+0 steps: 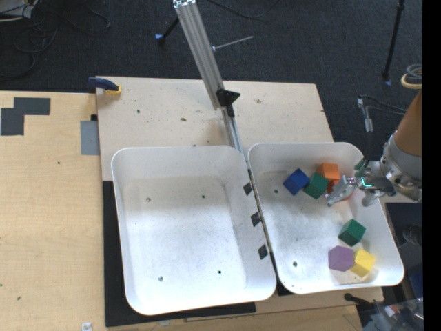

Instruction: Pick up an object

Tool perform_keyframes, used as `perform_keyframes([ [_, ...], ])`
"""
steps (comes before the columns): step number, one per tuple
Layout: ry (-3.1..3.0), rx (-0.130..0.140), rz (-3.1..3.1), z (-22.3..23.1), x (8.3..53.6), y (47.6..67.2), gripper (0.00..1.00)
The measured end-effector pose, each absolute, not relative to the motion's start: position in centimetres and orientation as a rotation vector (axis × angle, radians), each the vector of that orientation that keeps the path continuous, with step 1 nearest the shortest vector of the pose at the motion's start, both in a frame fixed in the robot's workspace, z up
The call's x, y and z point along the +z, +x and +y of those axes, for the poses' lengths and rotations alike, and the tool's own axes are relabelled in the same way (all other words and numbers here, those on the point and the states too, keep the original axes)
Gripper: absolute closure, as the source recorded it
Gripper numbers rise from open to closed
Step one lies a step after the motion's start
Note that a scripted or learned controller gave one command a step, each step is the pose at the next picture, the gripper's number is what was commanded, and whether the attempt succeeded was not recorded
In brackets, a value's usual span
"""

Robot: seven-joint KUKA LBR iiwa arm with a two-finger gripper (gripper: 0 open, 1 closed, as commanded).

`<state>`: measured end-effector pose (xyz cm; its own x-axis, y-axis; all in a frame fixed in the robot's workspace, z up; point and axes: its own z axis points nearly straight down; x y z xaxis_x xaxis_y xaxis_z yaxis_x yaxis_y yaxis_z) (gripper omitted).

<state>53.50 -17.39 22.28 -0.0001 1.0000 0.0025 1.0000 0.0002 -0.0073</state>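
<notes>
The right bin holds several small blocks. A blue cube, a green block and an orange block cluster near its far side. Toward the near right corner lie a dark green cube, a purple block and a yellow block. My gripper reaches in from the right and hangs just right of the green and orange blocks, above the dark green cube. No block is visible between its metal fingers.
The left bin stands beside the right one, with black clips along the shared wall. A slanted aluminium post rises behind the bins. A blue and yellow clamp sits at the bench's far left corner.
</notes>
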Motion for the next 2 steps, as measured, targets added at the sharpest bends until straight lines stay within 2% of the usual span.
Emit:
perform_keyframes([
  [1,-2.221,0.002,-2.217,-17.5,22.5,53.6,0.0],
  [2,-2.216,0.007,-2.214,-17.7,16.1,53.2,0.0],
])
